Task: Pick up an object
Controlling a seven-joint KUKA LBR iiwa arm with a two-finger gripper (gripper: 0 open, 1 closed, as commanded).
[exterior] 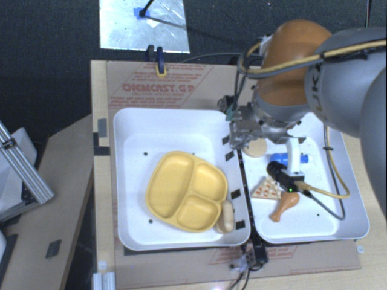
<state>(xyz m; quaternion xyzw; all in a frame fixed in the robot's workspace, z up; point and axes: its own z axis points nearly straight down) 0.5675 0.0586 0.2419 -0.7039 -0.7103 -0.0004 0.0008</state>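
The arm [338,71] reaches in from the right of the tray [181,189] and bulks over the far half of the right bin [338,216], so it hides much of that bin's floor. The left bin [133,138] holds the tray, which lies flat and slightly turned, well inside the walls. There is bare white floor on the tray's left and far sides, so nothing there crowds it.

The gripper [242,139] hangs just right of the tray's far right corner, over the wall the two bins share. From this slant I cannot tell whether it is spread or closed, and nothing shows in its grasp. Its place suggests it is working the near-wall corner of the right bin, where room is tight against the wall.

The small things all lie right of the tray, across that wall. The drumstick [284,205] lies farthest toward the near side, with clear floor beyond it. The wedge [265,190] sits just beside the drumstick's thin end, nearer the tray. A blue piece [281,159] lies farther back. The disc [257,147] sits just by the gripper and looks the likeliest pick, though the wall leaves little room on its tray side. A pale roll [227,216] rests against the tray's near right corner.
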